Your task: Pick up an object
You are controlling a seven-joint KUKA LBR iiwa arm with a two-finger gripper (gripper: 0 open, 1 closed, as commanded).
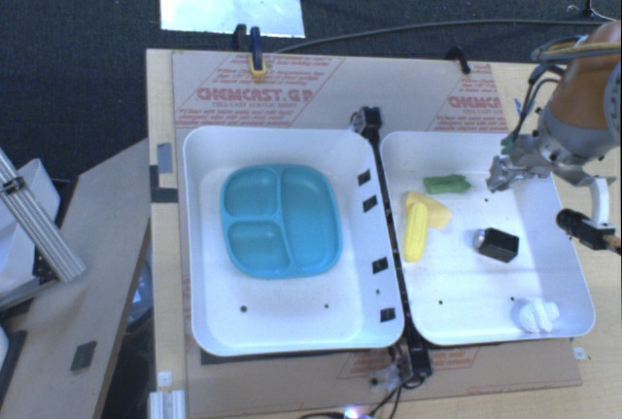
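The right bin point(569, 261) holds a green piece point(446, 183), a yellow corn cob point(415, 229) lying against another yellow piece point(434, 211), a black block point(497, 244) and a white object point(535, 314) near its front right corner. My gripper point(503, 176) hangs over the back of this bin, just right of the green piece and above the black block. I see nothing in its grasp.
The left bin point(209, 310) carries a blue divided plate point(282, 219). A black hinge strip with clips point(381, 242) runs between the bins. The arm's orange band point(586, 82) stands over the right bin's back right corner. A blue-yellow clamp point(256, 52) sits at the board's back edge.
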